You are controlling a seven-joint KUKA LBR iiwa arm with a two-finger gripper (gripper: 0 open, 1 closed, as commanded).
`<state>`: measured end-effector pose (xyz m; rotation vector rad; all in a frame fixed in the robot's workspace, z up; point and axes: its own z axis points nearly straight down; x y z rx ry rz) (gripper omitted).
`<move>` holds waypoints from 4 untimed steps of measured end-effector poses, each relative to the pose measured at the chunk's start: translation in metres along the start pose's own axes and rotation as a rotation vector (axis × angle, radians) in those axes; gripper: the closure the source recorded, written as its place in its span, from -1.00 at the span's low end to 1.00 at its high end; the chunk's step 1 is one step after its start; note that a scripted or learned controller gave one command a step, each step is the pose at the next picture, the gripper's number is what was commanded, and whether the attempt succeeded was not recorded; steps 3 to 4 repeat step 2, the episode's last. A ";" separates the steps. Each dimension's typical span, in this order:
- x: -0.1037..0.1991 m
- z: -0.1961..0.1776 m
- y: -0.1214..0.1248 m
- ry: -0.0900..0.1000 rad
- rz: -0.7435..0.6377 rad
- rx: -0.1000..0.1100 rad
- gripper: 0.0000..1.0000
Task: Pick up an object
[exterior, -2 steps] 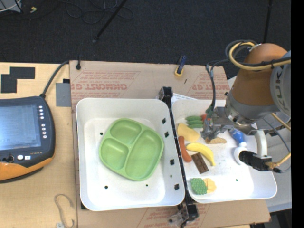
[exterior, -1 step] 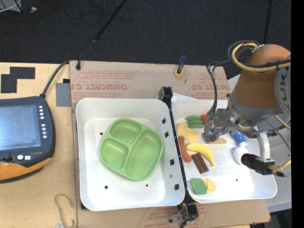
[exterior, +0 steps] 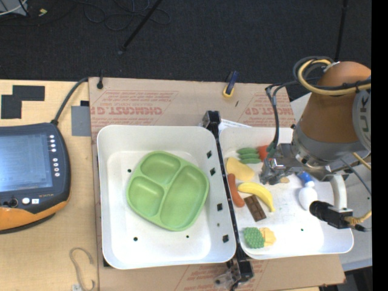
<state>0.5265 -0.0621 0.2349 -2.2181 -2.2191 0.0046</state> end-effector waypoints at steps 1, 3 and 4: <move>0.008 0.008 0.008 0.000 0.000 -0.001 1.00; -0.003 -0.002 0.004 0.000 0.000 -0.003 1.00; -0.003 -0.002 0.004 0.000 0.000 -0.003 1.00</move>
